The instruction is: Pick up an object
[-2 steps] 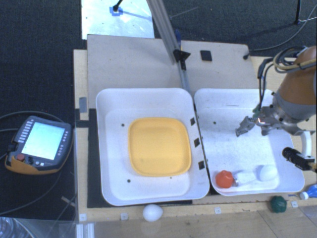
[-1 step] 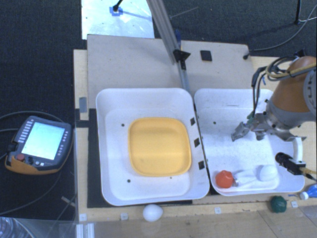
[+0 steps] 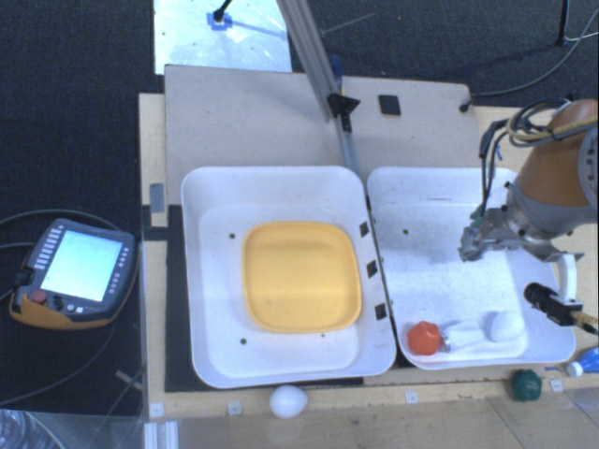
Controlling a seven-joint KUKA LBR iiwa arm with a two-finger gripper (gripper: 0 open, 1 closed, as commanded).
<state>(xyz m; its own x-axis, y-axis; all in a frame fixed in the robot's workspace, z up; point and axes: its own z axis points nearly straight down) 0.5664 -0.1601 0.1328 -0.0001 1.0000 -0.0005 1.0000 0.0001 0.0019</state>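
Observation:
A yellow square plate (image 3: 302,276) lies flat in the left bin (image 3: 211,251). In the right bin (image 3: 421,213), along the near wall, rest an orange-red ball (image 3: 424,338) and a white object with a rounded end (image 3: 487,330). My gripper (image 3: 474,244) hangs over the right part of the right bin, well behind those two objects and touching neither. Nothing shows between its fingers.
A white egg-shaped object (image 3: 288,401) lies on the bench in front of the left bin. A dark green ball (image 3: 526,384) sits off the right bin's near corner. A teach pendant (image 3: 73,273) rests far left. A slanted metal pole (image 3: 314,45) rises behind the bins.

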